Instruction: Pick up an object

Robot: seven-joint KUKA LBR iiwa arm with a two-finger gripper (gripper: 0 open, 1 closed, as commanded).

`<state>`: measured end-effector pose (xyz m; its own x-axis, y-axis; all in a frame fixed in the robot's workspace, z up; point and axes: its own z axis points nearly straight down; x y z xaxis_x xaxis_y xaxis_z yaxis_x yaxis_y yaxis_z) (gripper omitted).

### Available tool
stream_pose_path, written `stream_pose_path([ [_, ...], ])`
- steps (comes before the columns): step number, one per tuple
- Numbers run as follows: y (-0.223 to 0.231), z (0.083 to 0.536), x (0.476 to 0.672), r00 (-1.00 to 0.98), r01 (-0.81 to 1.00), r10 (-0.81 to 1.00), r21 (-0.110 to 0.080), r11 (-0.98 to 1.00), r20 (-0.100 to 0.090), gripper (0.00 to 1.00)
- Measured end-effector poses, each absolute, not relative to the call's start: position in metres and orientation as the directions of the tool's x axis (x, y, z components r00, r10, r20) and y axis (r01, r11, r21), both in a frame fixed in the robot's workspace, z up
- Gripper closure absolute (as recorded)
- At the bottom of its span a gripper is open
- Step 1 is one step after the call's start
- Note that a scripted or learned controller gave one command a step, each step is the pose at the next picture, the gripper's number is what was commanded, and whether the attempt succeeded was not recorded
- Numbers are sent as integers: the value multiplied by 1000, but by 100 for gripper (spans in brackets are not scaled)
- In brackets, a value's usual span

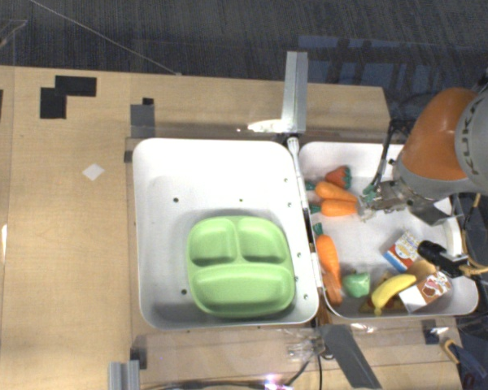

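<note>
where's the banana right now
The banana lies near the front edge of the right bin, between a green toy on its left and a small carton on its right.

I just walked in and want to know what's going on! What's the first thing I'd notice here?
The big green plate with three sections, sitting alone in the left bin. Next, the bright pile in the right bin: orange carrots along its left side and a yellow banana near the front. Above it all, the arm's orange band stands out, with the gripper down beside the upper carrots.
</note>
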<state>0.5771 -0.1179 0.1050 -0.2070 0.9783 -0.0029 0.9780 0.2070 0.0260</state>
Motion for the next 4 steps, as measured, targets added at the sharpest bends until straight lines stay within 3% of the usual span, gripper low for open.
stream_pose_path([
  [1,-114,168,585,-185,983,983,7,185,-2,100],
  [2,-114,168,585,-185,983,983,6,185,-2,0],
  [3,-138,142,494,-232,973,973,3,232,-1,0],
  [4,-160,94,494,-217,976,976,23,217,-11,0],
])
